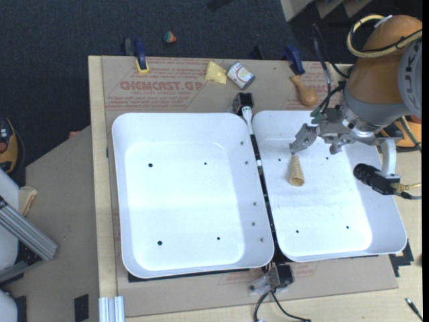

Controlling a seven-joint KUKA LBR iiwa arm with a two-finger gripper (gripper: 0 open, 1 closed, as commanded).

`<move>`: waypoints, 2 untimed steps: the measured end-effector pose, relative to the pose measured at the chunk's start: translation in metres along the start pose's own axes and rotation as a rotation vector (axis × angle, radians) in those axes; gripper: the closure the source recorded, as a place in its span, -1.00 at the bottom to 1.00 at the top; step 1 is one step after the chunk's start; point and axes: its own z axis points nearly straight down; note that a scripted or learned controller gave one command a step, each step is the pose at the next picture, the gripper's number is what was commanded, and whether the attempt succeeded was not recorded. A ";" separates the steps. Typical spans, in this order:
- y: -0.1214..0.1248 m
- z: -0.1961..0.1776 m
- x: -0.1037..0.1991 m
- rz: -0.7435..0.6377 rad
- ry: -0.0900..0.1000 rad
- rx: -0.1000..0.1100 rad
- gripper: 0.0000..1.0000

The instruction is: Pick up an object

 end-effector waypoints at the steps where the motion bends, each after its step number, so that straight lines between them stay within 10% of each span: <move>1: -0.013 0.112 0.002 0.002 0.001 0.006 -1.00; 2: -0.011 0.095 0.001 0.002 -0.001 -0.004 1.00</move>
